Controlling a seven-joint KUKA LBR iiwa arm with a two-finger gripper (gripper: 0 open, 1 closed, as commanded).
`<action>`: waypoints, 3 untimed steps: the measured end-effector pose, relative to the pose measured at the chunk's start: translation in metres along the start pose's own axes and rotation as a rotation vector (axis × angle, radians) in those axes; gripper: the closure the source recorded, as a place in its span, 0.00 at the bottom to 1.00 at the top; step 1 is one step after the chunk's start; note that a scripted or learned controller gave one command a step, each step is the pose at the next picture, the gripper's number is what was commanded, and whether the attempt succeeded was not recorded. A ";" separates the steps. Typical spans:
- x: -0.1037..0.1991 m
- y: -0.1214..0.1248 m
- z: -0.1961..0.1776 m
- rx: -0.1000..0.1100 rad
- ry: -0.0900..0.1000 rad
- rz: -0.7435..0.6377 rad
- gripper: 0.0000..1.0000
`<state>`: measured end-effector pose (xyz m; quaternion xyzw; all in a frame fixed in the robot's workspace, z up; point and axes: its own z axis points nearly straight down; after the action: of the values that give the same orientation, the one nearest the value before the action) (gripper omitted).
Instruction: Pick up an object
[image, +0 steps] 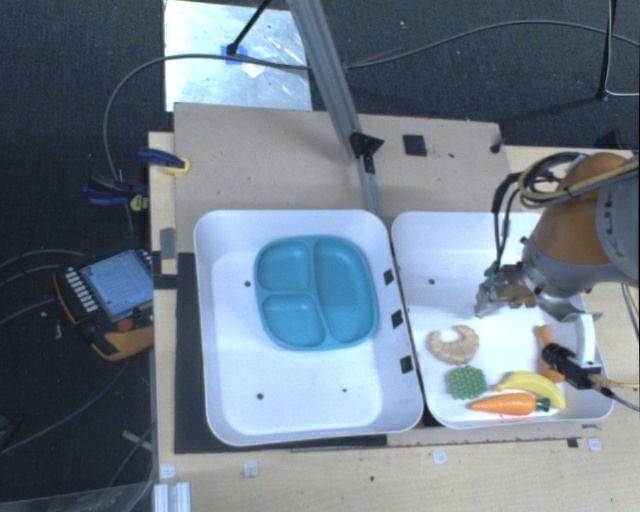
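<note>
The fingers (498, 296) hang over the right bin (440, 250), low above its white floor, at the end of the grey arm (575, 235) with its orange band. At this slant they read as a small dark cluster, and I cannot tell whether they are apart or together; nothing is visible between them.

The nearest candidate is the croissant (454, 344), a tan crescent lying on the bin floor just below and slightly left of the fingers, near but not touching. Its long axis runs roughly left to right, with the curl opening downward. Beyond it, further from the fingers in the same direction, sit 3 more items in the bin's lower corner: a green knobbly piece, probably toy broccoli (466, 381), then a carrot (503, 404) and a banana (532, 384) lying side by side, both with long axes running left to right. My judgement is that the croissant is the likeliest target, needing a short move down-left, and a grip across its narrow width.

Well to the left of the fingers, the left bin (230, 400) holds a blue 3-compartment plate (316, 291).

No brand, label or legible writing is visible anywhere on the tabletop (260, 150).
</note>
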<state>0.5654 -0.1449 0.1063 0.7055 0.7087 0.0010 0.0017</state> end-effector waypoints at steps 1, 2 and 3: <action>0.003 -0.003 -0.063 -0.003 -0.001 0.000 1.00; 0.002 -0.001 -0.110 -0.003 -0.001 -0.001 1.00; 0.054 -0.009 -0.103 0.003 0.003 -0.005 1.00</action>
<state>0.5556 -0.0913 0.2096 0.7037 0.7105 0.0009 -0.0005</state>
